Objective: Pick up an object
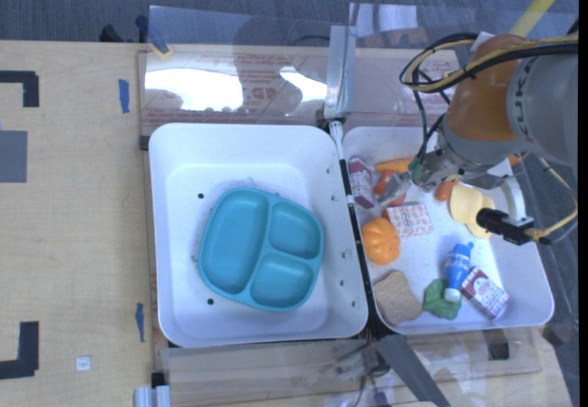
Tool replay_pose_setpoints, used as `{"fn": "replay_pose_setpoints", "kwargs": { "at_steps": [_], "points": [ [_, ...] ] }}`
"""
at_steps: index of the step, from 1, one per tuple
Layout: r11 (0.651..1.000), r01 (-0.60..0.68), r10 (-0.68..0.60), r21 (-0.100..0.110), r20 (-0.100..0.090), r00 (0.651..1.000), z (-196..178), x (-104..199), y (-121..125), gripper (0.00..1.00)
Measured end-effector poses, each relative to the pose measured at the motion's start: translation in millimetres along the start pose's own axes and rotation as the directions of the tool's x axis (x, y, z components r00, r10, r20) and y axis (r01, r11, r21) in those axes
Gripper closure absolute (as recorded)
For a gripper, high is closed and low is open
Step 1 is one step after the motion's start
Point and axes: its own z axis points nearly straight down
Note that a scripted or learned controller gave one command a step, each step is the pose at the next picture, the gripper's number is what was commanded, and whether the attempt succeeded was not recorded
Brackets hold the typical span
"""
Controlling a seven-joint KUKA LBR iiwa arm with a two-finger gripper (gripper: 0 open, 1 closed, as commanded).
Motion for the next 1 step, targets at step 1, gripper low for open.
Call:
{"fn": "replay_pose_setpoints", "kwargs": {
  "at_steps": [1],
  "points": [
    [0.989, -0.145, 0.146, 0.015, -0.003, 0.989, 9.0, -3.4, 23.4, 0.00]
  ]
}}
